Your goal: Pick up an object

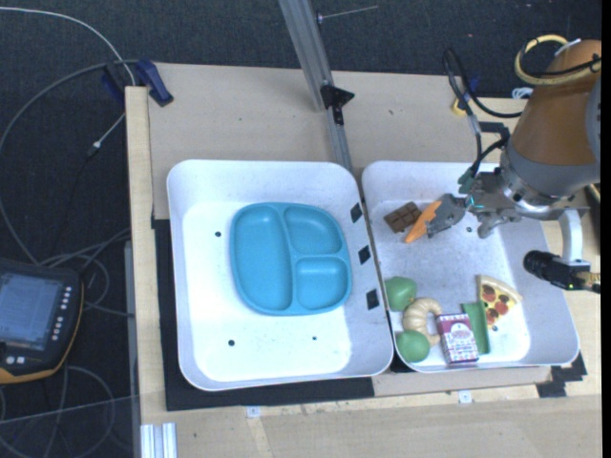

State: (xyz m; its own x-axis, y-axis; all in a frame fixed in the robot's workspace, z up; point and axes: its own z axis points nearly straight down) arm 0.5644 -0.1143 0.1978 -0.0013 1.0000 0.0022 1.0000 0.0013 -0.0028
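Camera view: hand (447, 215) closed on orange carrot (420, 226), long axis tilted down-left, beside brown block (401, 217); right bin (535, 299) centre open.

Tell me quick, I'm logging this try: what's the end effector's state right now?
End effector: low in the right bin, at the orange carrot-like piece beside the brown block; open or closed cannot be told, and no grasp is visible.

One fixed camera looks down at a slant on the left bin (191, 284) and the right bin (554, 342).
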